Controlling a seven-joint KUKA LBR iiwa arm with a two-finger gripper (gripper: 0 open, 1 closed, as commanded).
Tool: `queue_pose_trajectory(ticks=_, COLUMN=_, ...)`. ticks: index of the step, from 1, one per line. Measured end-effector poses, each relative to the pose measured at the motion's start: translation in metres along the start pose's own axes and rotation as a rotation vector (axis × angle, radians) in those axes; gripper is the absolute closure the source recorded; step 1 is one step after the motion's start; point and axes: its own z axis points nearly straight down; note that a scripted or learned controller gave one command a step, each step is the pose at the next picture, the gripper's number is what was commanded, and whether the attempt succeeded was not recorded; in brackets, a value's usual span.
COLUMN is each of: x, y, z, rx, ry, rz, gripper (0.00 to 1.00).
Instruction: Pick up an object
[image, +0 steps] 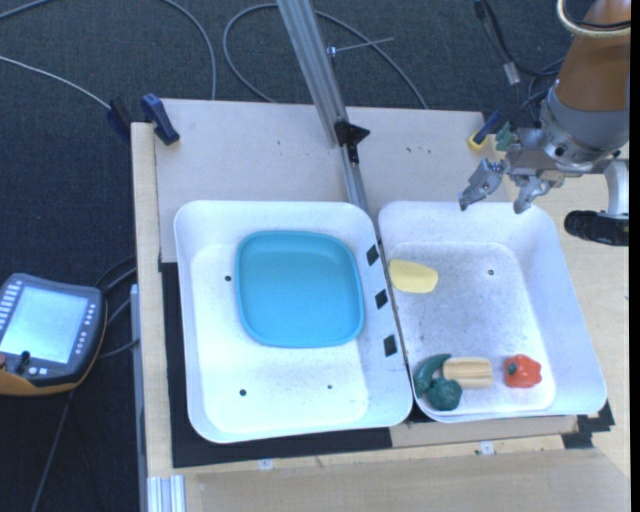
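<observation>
My gripper (498, 192) hangs open over the far rim of the right bin (570, 300), with nothing between its fingers. Inside that bin, a yellow lemon-like piece (413, 276) lies near the left wall. Along the near wall sit a green vegetable (437, 381), a tan block (467, 372) and a red pepper (521, 371). All of these lie well below and apart from the gripper.
The left bin (200, 300) holds a light blue square plate (299, 288). A metal pole (322, 80) slants down to the gap between the bins. Blue clamps (158, 117) sit on the bench's far edge. A teach pendant (45, 330) lies at far left.
</observation>
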Motion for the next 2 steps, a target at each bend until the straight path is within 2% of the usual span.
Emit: queue_pose_trajectory(ticks=2, x=0.004, y=-0.003, z=0.086, rx=0.004, ry=0.001, rz=0.000, gripper=0.00)
